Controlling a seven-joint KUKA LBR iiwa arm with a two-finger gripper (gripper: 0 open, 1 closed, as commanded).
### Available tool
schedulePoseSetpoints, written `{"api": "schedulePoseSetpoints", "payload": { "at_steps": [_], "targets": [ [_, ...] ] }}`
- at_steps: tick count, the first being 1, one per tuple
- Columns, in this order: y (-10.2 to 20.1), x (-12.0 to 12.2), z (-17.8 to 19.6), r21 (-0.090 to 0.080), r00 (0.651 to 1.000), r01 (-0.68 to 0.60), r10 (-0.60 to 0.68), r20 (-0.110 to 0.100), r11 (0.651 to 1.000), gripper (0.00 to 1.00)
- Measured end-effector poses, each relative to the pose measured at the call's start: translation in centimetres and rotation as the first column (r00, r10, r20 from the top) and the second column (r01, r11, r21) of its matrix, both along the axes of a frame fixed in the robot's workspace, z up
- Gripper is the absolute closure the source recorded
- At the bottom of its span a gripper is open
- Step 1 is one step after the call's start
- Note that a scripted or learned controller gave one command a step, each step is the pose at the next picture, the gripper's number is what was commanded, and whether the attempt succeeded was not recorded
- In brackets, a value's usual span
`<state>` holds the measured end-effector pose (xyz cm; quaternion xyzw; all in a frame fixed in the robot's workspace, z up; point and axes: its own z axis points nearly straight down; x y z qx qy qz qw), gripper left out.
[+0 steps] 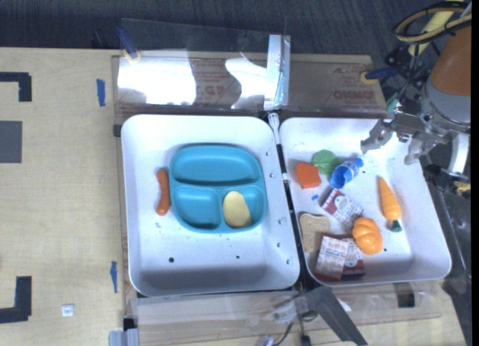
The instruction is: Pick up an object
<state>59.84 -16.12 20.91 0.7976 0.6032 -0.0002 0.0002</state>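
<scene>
My gripper [393, 145] hangs over the far right part of the right bin [434, 262], open, with nothing between its fingers. Just left of and below it lie a blue bottle [344, 172], a green item [324, 160] and an orange block [307, 175]. A carrot [388, 201] lies below the gripper. Nearer the front are a small printed packet [341, 206], an orange fruit [367, 234], a bread slice [313, 225] and a red-and-white wrapper [338, 256].
The left bin [142, 262] holds a blue divided tray [215, 186] with a yellow oval item [236, 208] in its right compartment. An orange sausage [162, 191] lies beside the tray. A clear plastic panel [202, 75] stands behind the bins.
</scene>
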Motion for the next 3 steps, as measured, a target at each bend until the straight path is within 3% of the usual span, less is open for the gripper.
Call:
{"api": "schedulePoseSetpoints", "payload": {
  "at_steps": [1, 2, 3],
  "targets": [
    [0.0, 0.9, -0.7, -0.002, 0.999, -0.034, 0.034, 0.001, 0.999, 0.00],
    [-3.4, 1.0, -11.6, 0.007, 1.000, 0.008, -0.008, -0.009, 1.000, 0.00],
    [-2.3, -3.6, -12.3, 0.000, 1.000, -0.006, 0.006, 0.003, 1.000, 0.00]
  ]
}}
